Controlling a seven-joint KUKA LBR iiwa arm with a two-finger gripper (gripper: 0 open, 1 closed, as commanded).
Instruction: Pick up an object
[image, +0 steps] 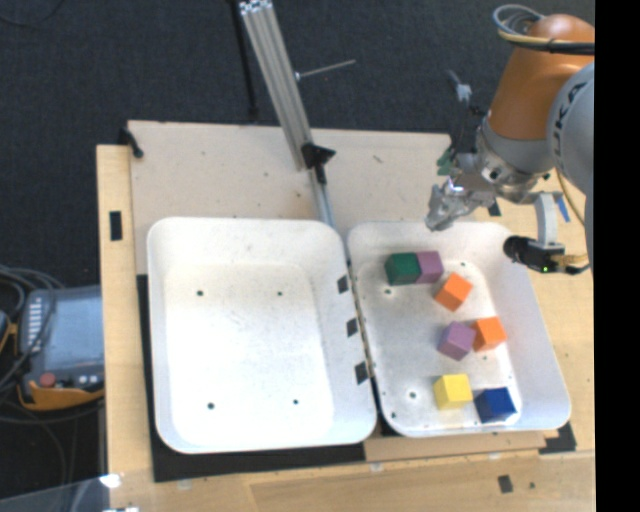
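Altogether seven blocks lie in the right bin (535, 330): two purple blocks (429, 265) (458, 339), two orange blocks (454, 291) (489, 332), one green block (402, 268), one yellow block (452, 390) and one blue block (494, 404). The gripper (443, 212) hangs over that bin's far rim, holding nothing; how far it is open I cannot tell.

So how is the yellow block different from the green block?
The yellow block is yellow and the green block is dark green. The yellow block sits at the near end of the right bin, next to a blue block; the green block sits at the far end, touching a purple block and closer to the gripper. Both are small cubes of similar size, lying flat in the same bin.
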